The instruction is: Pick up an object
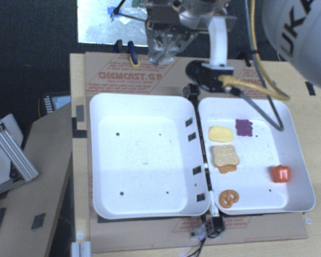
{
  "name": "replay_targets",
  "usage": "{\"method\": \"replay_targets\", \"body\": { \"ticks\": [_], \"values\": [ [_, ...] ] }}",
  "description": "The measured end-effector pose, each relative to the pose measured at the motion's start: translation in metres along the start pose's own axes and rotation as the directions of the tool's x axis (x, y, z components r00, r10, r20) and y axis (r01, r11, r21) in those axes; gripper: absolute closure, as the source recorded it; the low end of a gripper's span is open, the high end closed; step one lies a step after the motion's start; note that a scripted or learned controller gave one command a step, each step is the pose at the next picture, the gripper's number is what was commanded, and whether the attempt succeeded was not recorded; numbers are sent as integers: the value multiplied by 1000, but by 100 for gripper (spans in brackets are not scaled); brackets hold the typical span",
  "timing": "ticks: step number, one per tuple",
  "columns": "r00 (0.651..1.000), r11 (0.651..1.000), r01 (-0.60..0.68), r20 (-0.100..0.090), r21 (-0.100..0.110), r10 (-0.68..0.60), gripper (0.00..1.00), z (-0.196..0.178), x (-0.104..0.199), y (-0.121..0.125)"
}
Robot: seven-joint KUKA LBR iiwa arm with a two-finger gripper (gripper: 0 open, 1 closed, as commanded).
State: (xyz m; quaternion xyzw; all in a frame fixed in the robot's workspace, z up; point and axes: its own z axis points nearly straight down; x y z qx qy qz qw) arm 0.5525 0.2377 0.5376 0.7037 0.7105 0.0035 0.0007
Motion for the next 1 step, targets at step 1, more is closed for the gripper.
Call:
{"method": "replay_targets", "body": {
  "ticks": [1],
  "values": [
    [1000, 1000, -9, 4, 3, 9, 100, 3, -4, 28]
  ]
}}
